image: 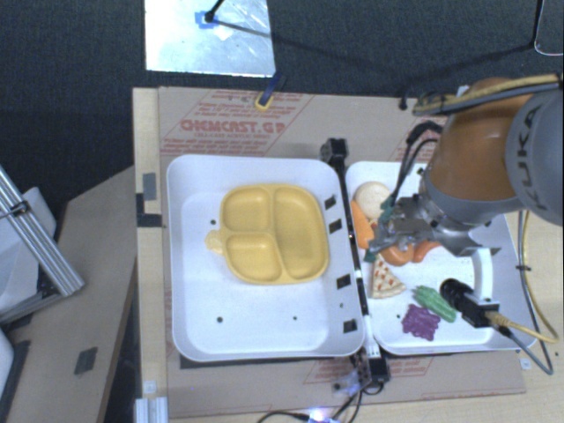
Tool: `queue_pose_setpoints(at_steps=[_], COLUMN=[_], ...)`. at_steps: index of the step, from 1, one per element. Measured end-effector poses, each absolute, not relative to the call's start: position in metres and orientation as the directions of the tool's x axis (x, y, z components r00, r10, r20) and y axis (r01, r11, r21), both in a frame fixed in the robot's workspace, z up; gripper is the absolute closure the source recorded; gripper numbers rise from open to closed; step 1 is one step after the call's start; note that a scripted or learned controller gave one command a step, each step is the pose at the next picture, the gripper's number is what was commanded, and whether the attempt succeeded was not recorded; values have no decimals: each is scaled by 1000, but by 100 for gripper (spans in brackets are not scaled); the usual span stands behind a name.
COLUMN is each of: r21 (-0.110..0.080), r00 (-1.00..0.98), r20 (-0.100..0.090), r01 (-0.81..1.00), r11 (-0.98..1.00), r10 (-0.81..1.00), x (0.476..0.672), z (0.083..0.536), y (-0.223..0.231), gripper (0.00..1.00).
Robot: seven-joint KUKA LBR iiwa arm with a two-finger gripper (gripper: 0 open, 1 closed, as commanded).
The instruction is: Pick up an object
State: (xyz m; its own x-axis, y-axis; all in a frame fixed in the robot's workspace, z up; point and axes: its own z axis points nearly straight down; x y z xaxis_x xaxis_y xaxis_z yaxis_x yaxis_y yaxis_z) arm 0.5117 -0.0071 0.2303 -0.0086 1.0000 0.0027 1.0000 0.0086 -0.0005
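One readable print: "QUIKCAST" on cardboard [231, 123] behind bins.

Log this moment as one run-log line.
arm: over right bin | tool: low among toy food, by orange piece | pizza slice, purple piece: untouched | yellow tray: left bin

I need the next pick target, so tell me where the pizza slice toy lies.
The pizza slice lies in the right bin, near its left wall, just below the gripper and up-left of the purple grapes.
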Motion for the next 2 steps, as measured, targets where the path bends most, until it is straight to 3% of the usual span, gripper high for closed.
queue_pose_setpoints(at_steps=[1,2], r21=[-1,0], r00=[-7,-1], r20=[2,0], r01=[1000,1000], r11=[7,1], r10=[1000,1000], x=[493,492], z=[226,215], y=[20,12], gripper=[100,100])
